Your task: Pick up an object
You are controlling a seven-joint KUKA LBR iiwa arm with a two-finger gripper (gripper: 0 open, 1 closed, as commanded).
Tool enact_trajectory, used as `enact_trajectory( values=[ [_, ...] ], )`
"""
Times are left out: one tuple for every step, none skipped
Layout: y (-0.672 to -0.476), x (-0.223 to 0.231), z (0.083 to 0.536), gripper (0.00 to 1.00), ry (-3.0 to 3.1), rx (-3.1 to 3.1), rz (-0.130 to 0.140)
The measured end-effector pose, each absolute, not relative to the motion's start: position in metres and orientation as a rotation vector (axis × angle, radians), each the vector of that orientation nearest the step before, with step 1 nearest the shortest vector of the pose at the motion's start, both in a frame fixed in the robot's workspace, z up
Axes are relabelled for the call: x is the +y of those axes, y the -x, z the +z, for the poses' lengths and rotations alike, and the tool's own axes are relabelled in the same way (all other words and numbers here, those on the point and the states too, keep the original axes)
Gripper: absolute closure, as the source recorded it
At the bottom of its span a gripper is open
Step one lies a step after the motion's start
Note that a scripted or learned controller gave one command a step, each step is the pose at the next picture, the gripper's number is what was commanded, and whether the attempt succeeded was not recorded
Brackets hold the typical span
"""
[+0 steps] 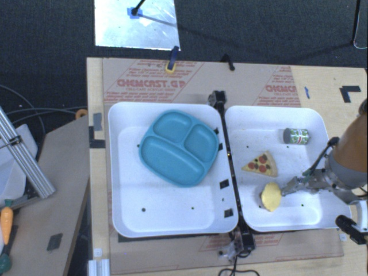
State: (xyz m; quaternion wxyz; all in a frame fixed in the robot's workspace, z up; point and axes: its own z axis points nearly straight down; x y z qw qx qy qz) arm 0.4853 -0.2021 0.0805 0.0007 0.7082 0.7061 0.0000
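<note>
Dark carpet surrounds your bench (253, 82), which is topped with brown printed board and carries two shallow white bins side by side. Look first at the right bin (247, 119): the gripper (286, 187) reaches in from the right edge, low over the bin floor, its tip just beside the right side of a yellow lumpy object (271, 196). You can't tell from this angle whether the tip actually touches that object, and whether the tip is parted or closed is not readable either; nothing is visibly held.

That yellow object lies near the front of the right bin, rounded and pale yellow, a little taller than wide as seen. Just behind it and slightly to its left sits a toy pizza slice (261, 164), tan with red spots, lying flat. Farther back, toward the bin's right rear, a small can (295, 135) lies on its side, with a green and white label.

Your left bin (123, 211) holds a blue divided plate (179, 147) with three compartments, well apart from the gripper.
</note>
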Motion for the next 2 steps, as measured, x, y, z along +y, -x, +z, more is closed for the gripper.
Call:
enact_trajectory(
  values=[
    [-0.487,-0.207,0.094,0.00,-2.218,2.221,0.001],
    [-0.551,-0.177,0.114,0.00,-2.206,2.228,0.009]
  ],
)
